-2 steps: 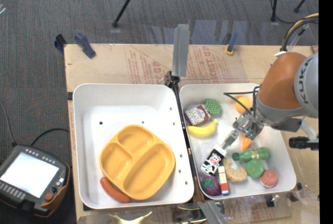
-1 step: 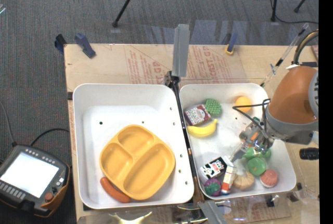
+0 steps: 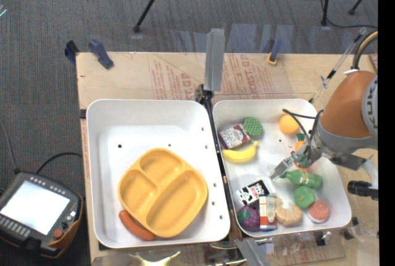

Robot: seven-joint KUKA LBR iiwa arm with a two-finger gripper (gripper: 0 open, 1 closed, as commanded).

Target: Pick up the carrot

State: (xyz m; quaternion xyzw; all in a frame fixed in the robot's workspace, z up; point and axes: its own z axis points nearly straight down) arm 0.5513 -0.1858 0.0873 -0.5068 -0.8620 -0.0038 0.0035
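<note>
In the right bin (image 3: 333,135), an orange sliver that may be the carrot (image 3: 299,145) shows beside the arm, mostly hidden by it. My gripper (image 3: 282,168) is low in the middle of this bin, pointing down-left, just left of a green bottle (image 3: 305,179) and right of the banana (image 3: 241,152). I see nothing clearly held in it. A round orange fruit (image 3: 287,124) lies at the back of the bin, above the gripper.
The right bin also holds a green knobbly item (image 3: 252,128), a snack packet (image 3: 234,135), a black-and-white box (image 3: 254,191), a juice carton (image 3: 267,210), purple grapes (image 3: 248,218), a bread roll (image 3: 289,215) and more. The left bin (image 3: 105,129) carries a yellow divided plate (image 3: 163,192) and a sausage (image 3: 137,226).
</note>
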